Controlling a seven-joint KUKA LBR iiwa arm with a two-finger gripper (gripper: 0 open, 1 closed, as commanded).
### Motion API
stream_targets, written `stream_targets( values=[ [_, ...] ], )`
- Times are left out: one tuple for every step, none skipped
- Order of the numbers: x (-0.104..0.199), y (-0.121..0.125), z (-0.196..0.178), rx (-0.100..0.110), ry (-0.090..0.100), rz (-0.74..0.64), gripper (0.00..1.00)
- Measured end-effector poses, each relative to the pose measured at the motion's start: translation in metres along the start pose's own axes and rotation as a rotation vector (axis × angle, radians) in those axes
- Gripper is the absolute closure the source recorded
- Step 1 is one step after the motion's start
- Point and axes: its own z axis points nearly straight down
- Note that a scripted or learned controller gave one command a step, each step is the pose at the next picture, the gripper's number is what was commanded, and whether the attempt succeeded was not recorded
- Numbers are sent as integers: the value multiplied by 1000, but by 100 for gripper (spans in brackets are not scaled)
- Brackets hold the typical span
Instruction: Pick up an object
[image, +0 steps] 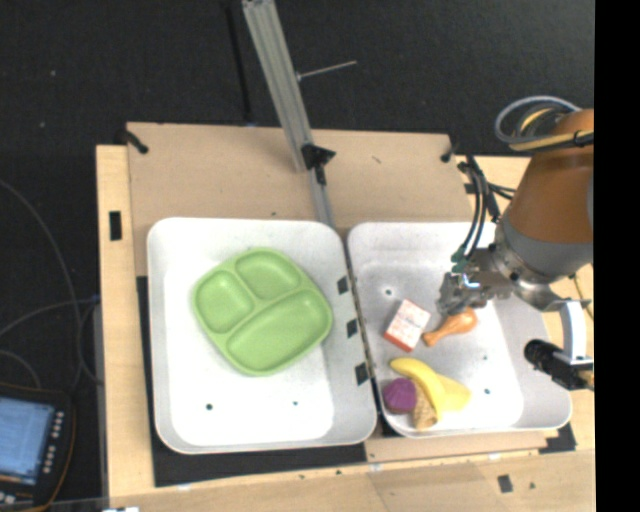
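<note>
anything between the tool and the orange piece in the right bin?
Nothing visible. The tool sits directly above the orange piece, at its upper left end. The small box lies just left of it, and the banana is nearer the bin's front edge, off the path.

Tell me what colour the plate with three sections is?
Light green. The plate lies in the left bin, clearest in the camera view.

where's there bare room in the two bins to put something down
Left bin: bare floor rings the green divided plate, widest along the near edge. Right bin: bare far-left corner. Crowded: its middle and near-left corner, with gripper, small box, carrot, banana, purple item.
</note>
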Motion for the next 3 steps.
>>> stream_targets(
  values=[
    [58,7,-6,0,1,-1,100],
    [109,10,9,4,0,2,100],
    [159,8,20,6,0,2,100]
  ],
)
